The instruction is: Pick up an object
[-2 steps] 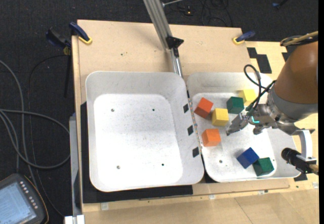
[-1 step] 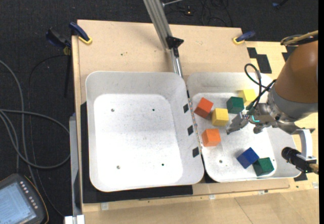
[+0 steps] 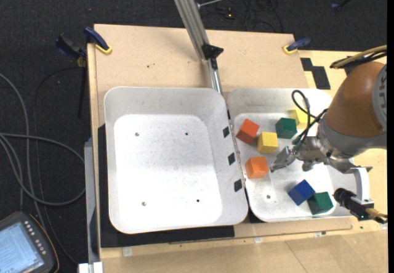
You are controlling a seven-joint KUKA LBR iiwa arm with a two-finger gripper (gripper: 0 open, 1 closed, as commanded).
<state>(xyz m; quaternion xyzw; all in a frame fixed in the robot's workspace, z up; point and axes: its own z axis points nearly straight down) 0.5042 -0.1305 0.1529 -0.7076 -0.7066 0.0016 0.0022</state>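
Arm is hovering over the right bin point(image 3: 266, 209), fingers point(image 3: 282, 159) looking slightly apart and holding nothing, tips just beside the lower orange block point(image 3: 257, 167), so centering over it before descending and closing seems best.

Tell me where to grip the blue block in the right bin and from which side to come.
Grip the blue block across its two free side faces, coming straight down from above. It lies flat and slightly turned, so rotate to match. A green block crowds its lower-right corner, so avoid closing along that direction. The gripper sits just up-left.
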